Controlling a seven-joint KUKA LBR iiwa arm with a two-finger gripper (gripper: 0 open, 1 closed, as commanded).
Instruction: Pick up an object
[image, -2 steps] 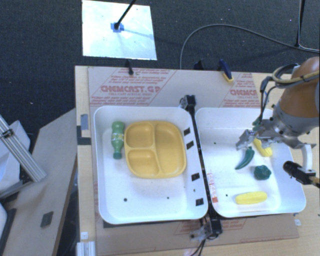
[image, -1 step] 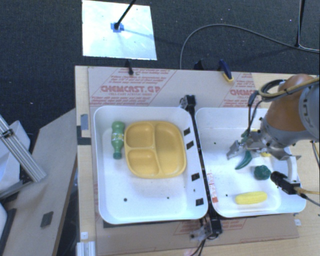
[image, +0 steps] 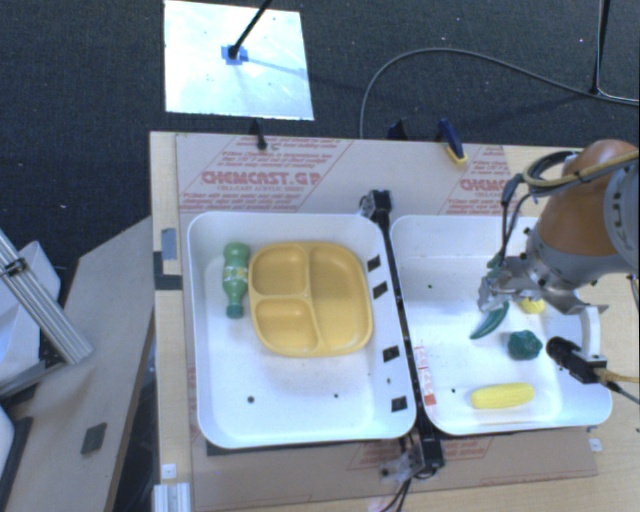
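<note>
Bench (image: 300, 165) bears two white bins: left bin (image: 215, 400), right bin (image: 440, 250), apparently touching.

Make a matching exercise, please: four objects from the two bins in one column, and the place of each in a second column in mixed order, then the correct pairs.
Column one:
1. green bottle
2. yellow divided plate
3. yellow corn cob
4. dark green curved piece

Column two:
A. right bin, near its front edge
B. left bin, middle
C. right bin, just below the pincer
D. left bin, beside the plate's left edge

Pairs: 1-D, 2-B, 3-A, 4-C
</note>
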